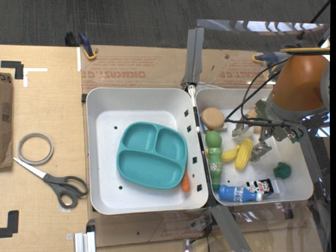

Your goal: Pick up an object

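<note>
My gripper (251, 140) hangs over the middle of the right bin (299, 193), open, with nothing between its fingers. Just under and left of it lies a yellow corn cob (242, 155), with a yellow banana piece (229, 154) beside that. Along the bin's left wall are a tan round bun (212, 118) and, below it, a green bottle (213, 152). A small dark green object (282, 170) sits to the lower right of the gripper. Along the front wall lies a blue bottle with a black-and-white label (244, 192).
The left bin (105, 114) holds a teal divided plate (152, 155) and a small orange piece (185, 183) by the plate's right edge. On the bench to the left lie scissors (55, 182) and a tape ring (35, 148). Cables trail from the arm over the right bin's back.
</note>
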`<state>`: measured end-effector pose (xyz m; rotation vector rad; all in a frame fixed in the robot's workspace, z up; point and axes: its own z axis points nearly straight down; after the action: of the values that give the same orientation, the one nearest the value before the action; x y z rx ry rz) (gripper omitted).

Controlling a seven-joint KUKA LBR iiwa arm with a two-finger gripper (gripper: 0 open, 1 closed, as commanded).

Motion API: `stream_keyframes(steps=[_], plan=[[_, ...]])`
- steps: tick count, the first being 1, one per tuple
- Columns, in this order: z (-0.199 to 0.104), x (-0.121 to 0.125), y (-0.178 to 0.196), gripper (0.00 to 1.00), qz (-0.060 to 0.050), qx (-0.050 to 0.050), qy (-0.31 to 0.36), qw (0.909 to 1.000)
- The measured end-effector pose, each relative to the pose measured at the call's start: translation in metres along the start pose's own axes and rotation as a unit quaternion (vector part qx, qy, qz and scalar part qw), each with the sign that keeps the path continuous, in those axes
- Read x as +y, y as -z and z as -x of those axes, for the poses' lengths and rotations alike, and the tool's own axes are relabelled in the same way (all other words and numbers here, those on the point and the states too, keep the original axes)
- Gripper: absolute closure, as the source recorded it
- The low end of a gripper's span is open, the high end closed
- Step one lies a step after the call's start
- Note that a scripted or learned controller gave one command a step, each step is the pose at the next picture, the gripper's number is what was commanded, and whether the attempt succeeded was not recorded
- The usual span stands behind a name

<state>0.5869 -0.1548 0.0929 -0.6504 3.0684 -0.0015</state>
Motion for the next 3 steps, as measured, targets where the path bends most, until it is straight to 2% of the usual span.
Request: stream_keyframes(steps=[1,2,3], plan=[[-0.020,0.064,-0.001,0.00,0.001,0.001,-0.045,0.9990],[-0.018,0.064,0.009,1.00,0.000,-0.001,-0.044,0.9990],[0.011,0.095,0.128,1.00,0.000,0.000,-0.030,0.9996]])
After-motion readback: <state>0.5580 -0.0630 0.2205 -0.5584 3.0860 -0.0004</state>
